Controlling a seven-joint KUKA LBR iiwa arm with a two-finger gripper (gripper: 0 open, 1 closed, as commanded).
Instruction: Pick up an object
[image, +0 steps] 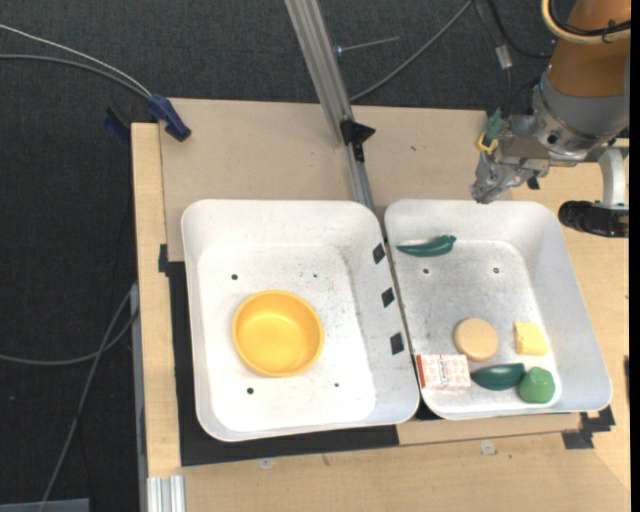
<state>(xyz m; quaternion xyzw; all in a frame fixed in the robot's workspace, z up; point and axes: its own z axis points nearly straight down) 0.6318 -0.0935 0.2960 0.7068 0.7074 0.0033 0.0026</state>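
The right bin (560, 260) holds a dark green pepper-like piece (428, 244) near its far edge. Toward its front lie a tan round disc (477, 338), a yellow block (530, 338), a small red and white box (442, 371), a dark teal oval (497, 376) and a green ball (537, 386). My gripper (489, 188) hangs above the far rim of the right bin, up and to the right of the pepper-like piece, with nothing seen between its fingers.
The left bin (210, 250) contains a yellow bowl (278, 332). A metal pole (330, 90) slants down from the top to the gap between the bins. A blue clamp (170, 118) sits at the bench's far left corner. Cables run across the dark floor.
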